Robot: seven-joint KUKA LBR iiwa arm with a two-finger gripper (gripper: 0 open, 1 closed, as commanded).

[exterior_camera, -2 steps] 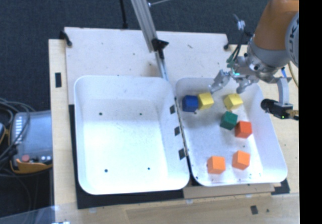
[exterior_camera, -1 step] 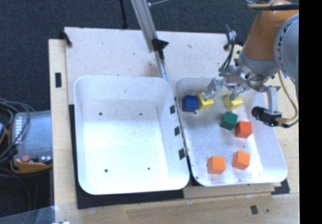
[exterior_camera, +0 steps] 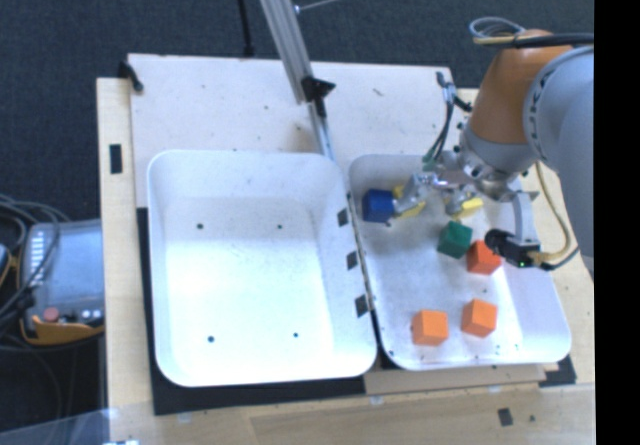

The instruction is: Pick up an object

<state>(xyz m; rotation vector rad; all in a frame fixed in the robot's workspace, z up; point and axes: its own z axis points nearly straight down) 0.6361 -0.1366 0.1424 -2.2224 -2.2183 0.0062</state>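
Writing: small black tabs (exterior_camera: 352, 259) sit along the wall where the two bins meet, too small to read. A grey box (exterior_camera: 70, 273) off the bench's left edge is too blurred to show any label.
Arm: the grey arm (exterior_camera: 560, 103) with its orange band reaches in from the view's right, over the far end of the right bin (exterior_camera: 400, 268).
Gripper: the gripper (exterior_camera: 440, 201) is low over the far part of the right bin, pointing down.
Fingers: the fingers (exterior_camera: 410, 201) are spread apart, their yellowish tips on either side of the wrist – no block is seen between them.
Contact: the tip on the view's left is just beside the blue block (exterior_camera: 378, 205); I cannot tell whether they touch.
Blue block: it lies at the far left of the right bin, near the shared wall.
Green block: the green block (exterior_camera: 455, 239) lies on the bin floor just on the near side of the gripper, apart from it.
Red block: the red block (exterior_camera: 483, 258) is just beside the green block, on its right.
Orange blocks: the left orange block (exterior_camera: 430, 327) and the right orange block (exterior_camera: 479, 317) lie near each other at the near end of the right bin, well apart from the gripper.
Left bin: the left bin (exterior_camera: 250, 273) is white with a few dark specks on its floor.
Bench: the pale bench (exterior_camera: 220, 103) carries a slanted metal rail (exterior_camera: 285, 18) rising behind the bins.
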